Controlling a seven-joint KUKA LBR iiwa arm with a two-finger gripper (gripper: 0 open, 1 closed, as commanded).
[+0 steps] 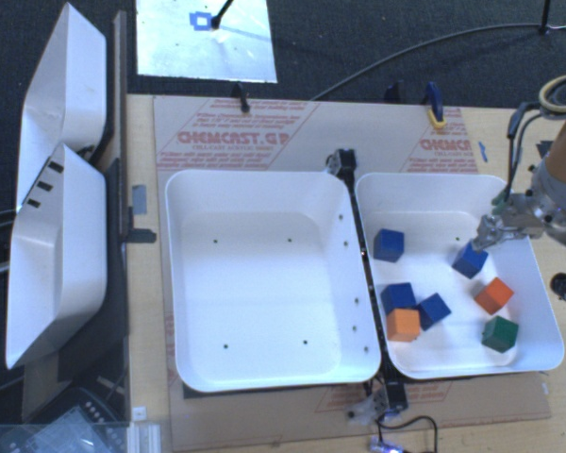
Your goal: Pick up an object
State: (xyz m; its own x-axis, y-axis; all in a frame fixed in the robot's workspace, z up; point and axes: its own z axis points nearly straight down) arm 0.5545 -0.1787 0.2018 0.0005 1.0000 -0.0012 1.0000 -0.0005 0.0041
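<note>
Two shallow white bins side by side on the counter [264, 125]. Left bin [264, 201] at 9 o'clock of the right bin [424, 196]. Six blocks in the right bin: blue block [389, 244] toward 11 o'clock of the bin floor; second blue block [399, 296] and third blue block [435, 309] near centre, just beside each other; orange block [404, 325] touching the second blue one at its 6 o'clock; another orange block [494, 294] at 3 o'clock; green block [500, 333] at 5 o'clock, near the rim. Arm entering from 3 o'clock, hand [486, 236] low over the bin. Fourth blue block [470, 260] tilted, directly under the hand, touching or nearly so. Spread or pressed together: cannot tell.
</note>
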